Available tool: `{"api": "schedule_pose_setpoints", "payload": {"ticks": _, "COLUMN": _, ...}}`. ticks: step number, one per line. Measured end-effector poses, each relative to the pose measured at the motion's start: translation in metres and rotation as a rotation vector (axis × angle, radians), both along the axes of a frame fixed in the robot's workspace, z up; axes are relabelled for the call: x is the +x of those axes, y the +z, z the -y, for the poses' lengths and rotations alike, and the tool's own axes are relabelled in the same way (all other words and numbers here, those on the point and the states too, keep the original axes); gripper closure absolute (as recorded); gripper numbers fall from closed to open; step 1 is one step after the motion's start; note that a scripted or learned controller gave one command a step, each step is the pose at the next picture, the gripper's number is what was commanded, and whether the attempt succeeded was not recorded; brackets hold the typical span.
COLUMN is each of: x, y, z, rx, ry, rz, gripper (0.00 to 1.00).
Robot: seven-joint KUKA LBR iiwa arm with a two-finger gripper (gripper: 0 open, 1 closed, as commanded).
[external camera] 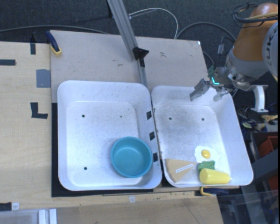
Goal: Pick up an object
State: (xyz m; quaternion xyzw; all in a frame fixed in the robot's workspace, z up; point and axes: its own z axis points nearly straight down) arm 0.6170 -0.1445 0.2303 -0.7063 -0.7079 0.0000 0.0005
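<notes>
Yellow corn (214,176) and fried egg (205,153) clustered at right bin (233,125) near corner, well apart from gripper (208,90) spread wide, holding nothing, above far rim.

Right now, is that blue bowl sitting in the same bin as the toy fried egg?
No: the blue bowl sits in the left bin, while the fried egg lies in the right bin.

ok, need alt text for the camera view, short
The arm's tool hangs over the far edge of the right bin, nothing between its fingers. A cheese wedge, fried egg and yellow corn sit in its near corner; a blue bowl sits in the left bin.
</notes>
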Motion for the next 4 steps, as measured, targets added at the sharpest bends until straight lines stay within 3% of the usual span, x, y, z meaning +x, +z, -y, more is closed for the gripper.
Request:
{"api": "schedule_pose_setpoints", "payload": {"ticks": 2, "x": -0.017, "y": -0.107, "z": -0.001, "rx": -0.001, "ry": -0.002, "rz": -0.006, "gripper": 0.00}}
{"api": "schedule_pose_setpoints", "payload": {"ticks": 3, "x": -0.018, "y": -0.143, "z": -0.001, "rx": -0.003, "ry": 0.000, "rz": -0.001, "gripper": 0.00}}
{"api": "schedule_pose_setpoints", "payload": {"ticks": 4, "x": -0.017, "y": -0.132, "z": -0.002, "rx": 0.000, "ry": 0.001, "rz": -0.002, "gripper": 1.00}}
